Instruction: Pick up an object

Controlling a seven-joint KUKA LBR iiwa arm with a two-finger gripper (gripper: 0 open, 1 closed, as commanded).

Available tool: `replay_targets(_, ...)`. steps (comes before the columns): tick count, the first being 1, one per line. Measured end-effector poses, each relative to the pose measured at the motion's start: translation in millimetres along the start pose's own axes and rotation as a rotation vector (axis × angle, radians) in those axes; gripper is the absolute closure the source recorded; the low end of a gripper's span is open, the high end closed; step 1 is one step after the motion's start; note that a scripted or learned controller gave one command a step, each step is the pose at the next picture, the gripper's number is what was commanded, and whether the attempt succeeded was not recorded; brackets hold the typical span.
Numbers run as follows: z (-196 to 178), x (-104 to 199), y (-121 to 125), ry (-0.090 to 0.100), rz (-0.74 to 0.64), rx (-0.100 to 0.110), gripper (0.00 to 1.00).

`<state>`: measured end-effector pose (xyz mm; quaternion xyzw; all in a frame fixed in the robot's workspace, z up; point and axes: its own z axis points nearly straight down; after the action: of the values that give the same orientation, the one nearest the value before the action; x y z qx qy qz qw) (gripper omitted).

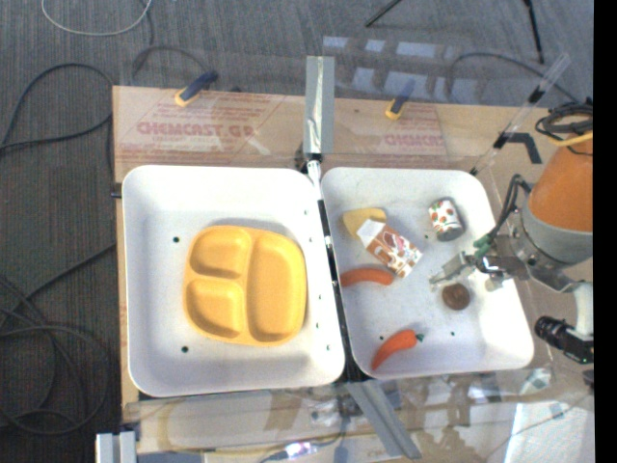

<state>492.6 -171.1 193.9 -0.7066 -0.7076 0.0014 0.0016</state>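
The right bin (501, 340) holds a small patterned can (444, 218), a yellow wedge (363, 221), a red-and-white patterned carton (391, 250), a red-orange sausage shape (366, 278), a toy carrot (395, 347) and a small brown disc (455, 297). My gripper (461, 268) hovers at the bin's right side, just above and left of the brown disc, fingertips pointing left. Nothing shows between its fingers. The orange-banded arm (564, 196) comes in from the right edge.
The left bin (145, 258) holds a yellow divided tray (248, 283). A metal divider strip (317, 114) runs between the bins at the back. Cardboard (193, 128) lies behind the bins, with cables on the floor to the left.
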Motion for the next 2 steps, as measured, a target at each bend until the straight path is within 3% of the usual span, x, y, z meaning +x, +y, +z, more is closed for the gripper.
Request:
replay_targets(1,98,-3,53,-0.003,-0.007,-0.014,0.0)
replay_targets(2,104,52,125,-0.005,0.009,-0.015,0.0)
